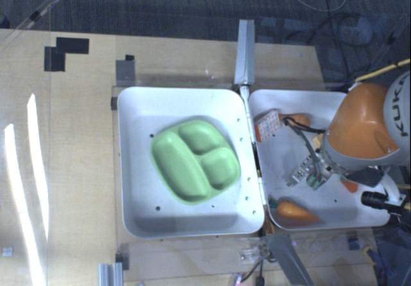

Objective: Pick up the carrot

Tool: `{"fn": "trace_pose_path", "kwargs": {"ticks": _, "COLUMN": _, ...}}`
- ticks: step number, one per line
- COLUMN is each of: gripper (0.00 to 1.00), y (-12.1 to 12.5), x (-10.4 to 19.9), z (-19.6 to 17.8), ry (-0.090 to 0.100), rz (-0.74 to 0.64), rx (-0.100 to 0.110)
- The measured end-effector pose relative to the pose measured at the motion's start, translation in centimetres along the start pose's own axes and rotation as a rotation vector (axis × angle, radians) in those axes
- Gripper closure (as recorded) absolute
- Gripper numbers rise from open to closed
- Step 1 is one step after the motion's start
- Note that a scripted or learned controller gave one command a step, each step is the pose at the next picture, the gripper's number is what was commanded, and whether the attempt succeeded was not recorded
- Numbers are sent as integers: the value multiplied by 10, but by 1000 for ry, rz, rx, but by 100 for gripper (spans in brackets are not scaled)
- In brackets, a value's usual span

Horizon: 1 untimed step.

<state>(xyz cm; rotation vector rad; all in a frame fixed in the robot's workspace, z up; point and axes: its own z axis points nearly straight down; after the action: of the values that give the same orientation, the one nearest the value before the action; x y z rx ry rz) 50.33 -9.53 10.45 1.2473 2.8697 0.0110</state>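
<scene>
Carrot (295, 212) lying at right bin (276, 169) front edge, gripper (308, 172) hovering just behind it, finger state unclear, green tray (194, 161) sitting in left bin (138, 150).

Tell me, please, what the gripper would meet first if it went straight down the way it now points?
Probably the bare floor of the right bin beneath the gripper. The carrot lies nearer the bin's front wall, seemingly off that line, though depth is hard to judge from above.

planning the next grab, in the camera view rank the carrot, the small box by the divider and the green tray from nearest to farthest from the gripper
1. Carrot, right bin's near edge, just below the gripper.
2. Small box, right bin's far-left corner, by the divider.
3. Green tray, in the left bin, across the divider.
</scene>
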Motion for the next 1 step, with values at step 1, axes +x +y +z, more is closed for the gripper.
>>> {"fn": "trace_pose_path", "kwargs": {"ticks": 1, "gripper": 100, "y": 45, "x": 67, "z": -81, "ry": 2, "rz": 25, "rx": 4}}
